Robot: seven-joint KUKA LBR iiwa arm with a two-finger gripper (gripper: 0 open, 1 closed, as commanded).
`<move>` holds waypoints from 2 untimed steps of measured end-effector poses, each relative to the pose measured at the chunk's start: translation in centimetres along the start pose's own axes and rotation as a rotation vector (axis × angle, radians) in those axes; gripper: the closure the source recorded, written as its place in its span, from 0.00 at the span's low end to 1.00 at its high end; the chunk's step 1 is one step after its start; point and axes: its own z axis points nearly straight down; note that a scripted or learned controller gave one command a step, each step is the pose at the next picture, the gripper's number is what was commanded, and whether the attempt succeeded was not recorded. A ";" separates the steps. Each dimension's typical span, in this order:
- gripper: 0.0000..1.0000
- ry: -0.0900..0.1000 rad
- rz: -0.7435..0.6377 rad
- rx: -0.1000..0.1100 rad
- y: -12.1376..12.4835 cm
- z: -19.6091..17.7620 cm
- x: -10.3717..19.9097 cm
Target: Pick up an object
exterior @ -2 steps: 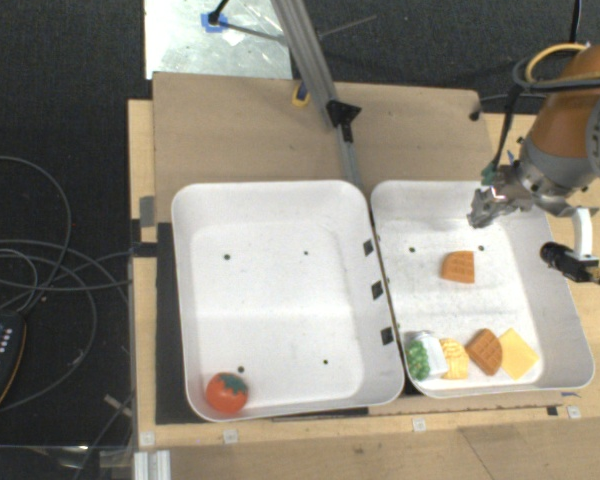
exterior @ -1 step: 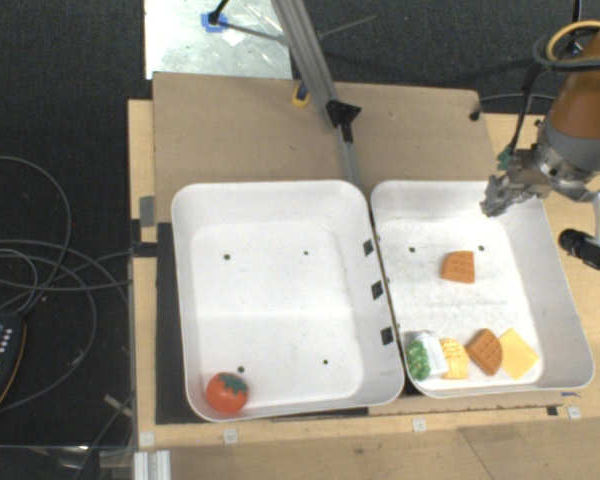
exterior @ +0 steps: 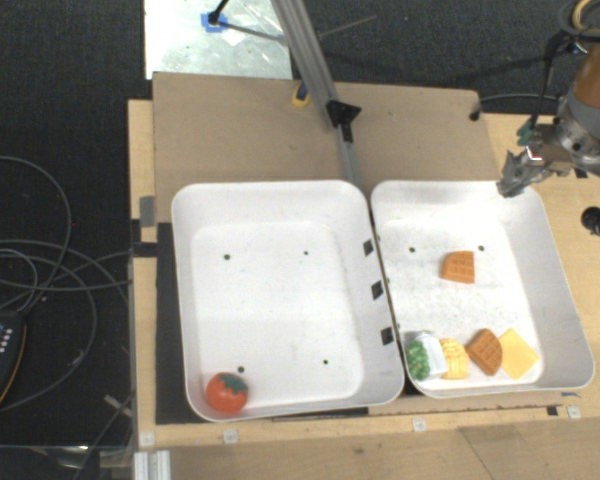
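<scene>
My gripper hangs over the far right corner of the right bin, its tips pointing down-left, with nothing seen between them. An orange waffle-shaped piece lies mid-bin, well below and left of the gripper. Along the bin's near edge sit a green and white piece, a yellow corn piece, a brown waffle piece and a yellow cheese-like block. A red tomato rests in the near left corner of the left bin.
A grey slanted pole crosses the brown board behind the bins. Black clips sit on the divide between the bins. Cables lie on the dark floor to the left.
</scene>
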 end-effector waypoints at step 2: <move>1.00 0.004 -0.005 0.008 -0.8 0.7 8.8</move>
